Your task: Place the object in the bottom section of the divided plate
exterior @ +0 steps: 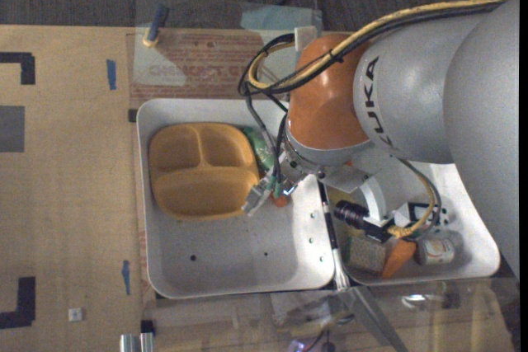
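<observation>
While the gripper (266,192) hangs at the plate's (202,169) right edge, something green (262,148) shows beside it; I cannot tell its jaws' state. It looks poised to drop into the plate's large section.

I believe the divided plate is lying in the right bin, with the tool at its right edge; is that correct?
Not quite: the camera view shows the divided plate lying in the left bin, not the right one. The rest holds: the tool is at its right edge.
</observation>
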`<state>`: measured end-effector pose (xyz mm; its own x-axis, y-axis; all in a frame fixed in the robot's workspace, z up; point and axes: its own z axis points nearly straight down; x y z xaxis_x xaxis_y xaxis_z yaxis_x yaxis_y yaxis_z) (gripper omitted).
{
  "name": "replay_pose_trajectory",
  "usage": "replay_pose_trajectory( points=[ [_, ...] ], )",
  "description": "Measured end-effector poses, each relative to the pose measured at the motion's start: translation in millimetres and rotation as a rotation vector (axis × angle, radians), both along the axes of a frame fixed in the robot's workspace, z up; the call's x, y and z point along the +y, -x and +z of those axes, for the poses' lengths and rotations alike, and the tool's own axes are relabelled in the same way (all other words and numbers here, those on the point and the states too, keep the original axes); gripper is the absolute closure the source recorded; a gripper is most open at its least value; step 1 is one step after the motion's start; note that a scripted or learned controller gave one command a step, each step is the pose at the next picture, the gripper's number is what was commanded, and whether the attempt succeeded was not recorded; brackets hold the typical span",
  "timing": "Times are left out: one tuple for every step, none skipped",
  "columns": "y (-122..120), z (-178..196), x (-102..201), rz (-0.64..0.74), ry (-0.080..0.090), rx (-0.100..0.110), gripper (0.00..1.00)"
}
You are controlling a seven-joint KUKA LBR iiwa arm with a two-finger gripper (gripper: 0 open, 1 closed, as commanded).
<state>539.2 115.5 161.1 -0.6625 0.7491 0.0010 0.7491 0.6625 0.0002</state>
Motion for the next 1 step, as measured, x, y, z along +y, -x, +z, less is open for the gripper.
replay_pose_trajectory(
  points=[
    [-85.3,28.9,-25.8,-0.085,0.001,-0.005,0.0]
  ],
)
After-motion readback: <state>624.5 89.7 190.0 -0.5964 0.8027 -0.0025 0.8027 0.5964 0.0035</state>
